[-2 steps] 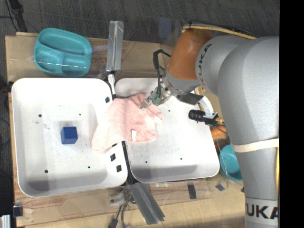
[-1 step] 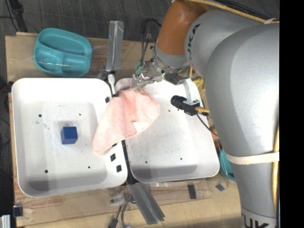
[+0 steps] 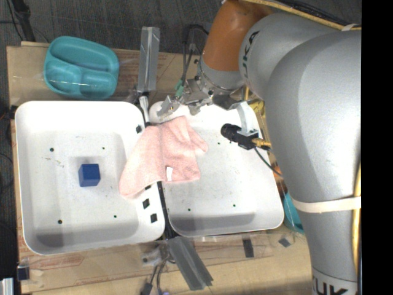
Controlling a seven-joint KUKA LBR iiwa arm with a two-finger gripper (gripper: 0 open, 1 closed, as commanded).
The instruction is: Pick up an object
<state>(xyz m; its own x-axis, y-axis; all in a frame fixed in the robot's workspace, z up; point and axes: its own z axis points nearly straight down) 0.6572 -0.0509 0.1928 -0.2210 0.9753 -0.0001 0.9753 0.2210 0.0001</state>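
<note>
The end effector [image 3: 174, 106] pinches the top of the pink cloth [image 3: 164, 155]; grasp made, lifting it clear comes next, I judge

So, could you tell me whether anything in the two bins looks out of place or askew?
Yes: the pink cloth is draped crumpled across the divide between the left bin and the right bin, lying partly in each. The blue cube sits squarely in the left bin.
</note>
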